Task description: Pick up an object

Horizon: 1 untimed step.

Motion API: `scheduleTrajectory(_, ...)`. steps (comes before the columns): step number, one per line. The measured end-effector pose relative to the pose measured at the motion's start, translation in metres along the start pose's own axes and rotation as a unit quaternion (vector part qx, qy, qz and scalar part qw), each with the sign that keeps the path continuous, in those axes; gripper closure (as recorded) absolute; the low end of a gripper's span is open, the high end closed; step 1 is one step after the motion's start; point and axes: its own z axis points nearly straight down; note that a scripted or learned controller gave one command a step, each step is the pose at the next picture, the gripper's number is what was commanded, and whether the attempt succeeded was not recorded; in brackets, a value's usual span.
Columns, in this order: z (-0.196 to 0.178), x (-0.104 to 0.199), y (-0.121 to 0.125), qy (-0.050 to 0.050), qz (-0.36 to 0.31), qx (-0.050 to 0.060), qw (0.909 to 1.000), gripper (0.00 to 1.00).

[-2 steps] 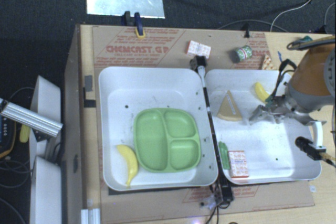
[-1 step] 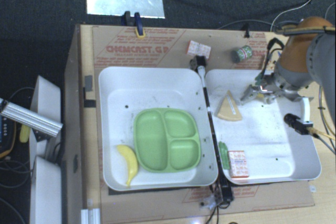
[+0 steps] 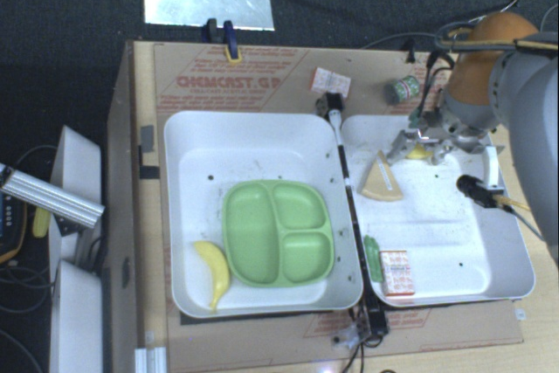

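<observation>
We see the gripper (image 3: 421,145) low over the far end of the right bin (image 3: 454,275), its fingers set apart around a small yellow object (image 3: 418,153), though we cannot tell whether they grip it; a pale wedge (image 3: 381,180) lies just beside it; a red-and-white box (image 3: 396,272) and a green packet (image 3: 373,259) lie near the front wall; in the left bin (image 3: 188,188), a green divided plate (image 3: 279,231) sits beside a banana (image 3: 214,270).

Even, bright overhead light; bins (image 3: 262,131) glare white; slightly soft focus.
</observation>
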Motion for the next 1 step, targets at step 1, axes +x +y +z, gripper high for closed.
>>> scheduleTrajectory(1,0.0009,0.0494,-0.0005,0.001,-0.001,0.001,1.0,0.0)
